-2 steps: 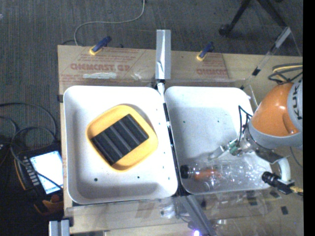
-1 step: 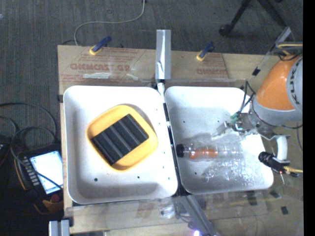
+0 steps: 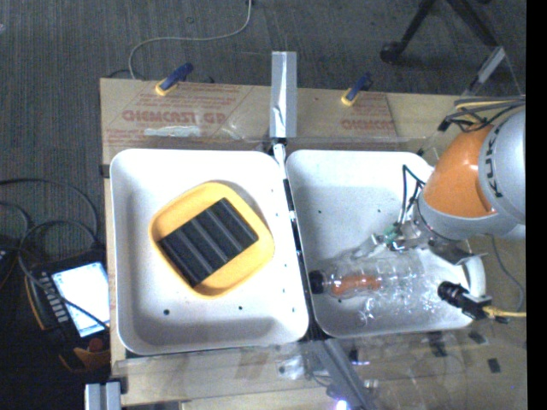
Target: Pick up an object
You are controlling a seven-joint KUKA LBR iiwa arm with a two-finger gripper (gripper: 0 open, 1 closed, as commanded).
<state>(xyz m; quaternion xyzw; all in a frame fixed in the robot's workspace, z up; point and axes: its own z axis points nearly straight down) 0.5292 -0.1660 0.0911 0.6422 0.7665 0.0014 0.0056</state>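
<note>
Currently the step in hand appears to be the approach: the arm [image 3: 479, 178] reaches over the right bin [image 3: 342, 186], and no object is seen held. The counter [image 3: 128, 114] carries two bins side by side. The left bin [image 3: 137, 186] contains a yellow tray [image 3: 175, 216] with a dark ribbed insert, lying flat near the bin centre and well apart from the arm.

The right bin contains a clear bottle [image 3: 367, 280] lying on its side, with a dark cap at its left end and an orange tint in its middle. It rests near the front wall of the bin.

The end effector [image 3: 402, 237] sits below the orange band, low in the right bin. Its aperture cannot be determined; the wrist body and glare obscure it.

The bottle lies just beside the end effector, below and slightly left of it in the view. Contact cannot be confirmed.

Judgement: the next move calls for alignment across the narrow axis of the bottle, then descent and closure. The clear, round body may roll or slip.
</note>
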